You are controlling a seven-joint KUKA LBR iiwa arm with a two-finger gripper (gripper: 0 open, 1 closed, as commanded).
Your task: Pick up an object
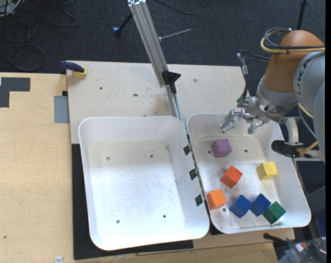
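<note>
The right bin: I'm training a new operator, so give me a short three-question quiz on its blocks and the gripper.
1. True or false: the gripper holds a block.
2. How many blue blocks lie in the right bin?
3. Which block lies nearest the gripper: A yellow block, B purple block, C green block?

Key: 1 false, its open fingers hold nothing. 2 two. 3 B.

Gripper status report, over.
Gripper open, holding nothing, above right bin's far end. Purple cube nearest, untouched. Nothing between them.
</note>
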